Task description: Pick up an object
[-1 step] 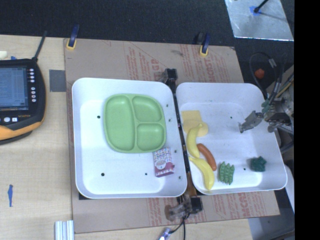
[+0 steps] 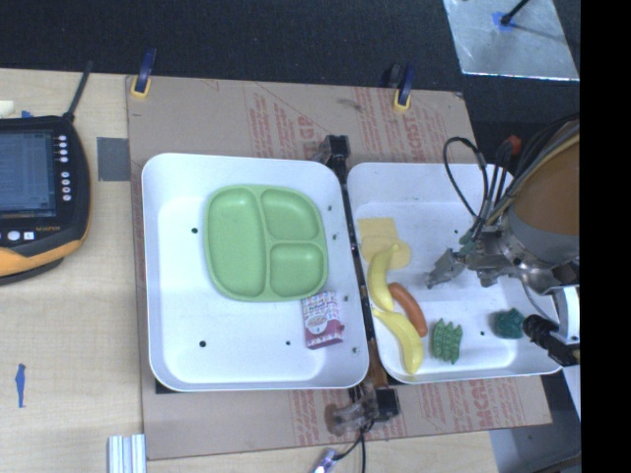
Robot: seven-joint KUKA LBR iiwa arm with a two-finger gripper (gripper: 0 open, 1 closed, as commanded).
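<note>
Red print on the cardboard (image 2: 296, 116) under both bins is too small to read. The gripper (image 2: 441, 269), fingers apart and holding nothing, hovers mid right bin (image 2: 424, 180); the banana (image 2: 386, 304) lies beside it along the bin's left edge.

Claw (image 2: 441, 270) over right bin (image 2: 434, 180), near banana (image 2: 391, 308); green tray (image 2: 264, 241) left.
</note>
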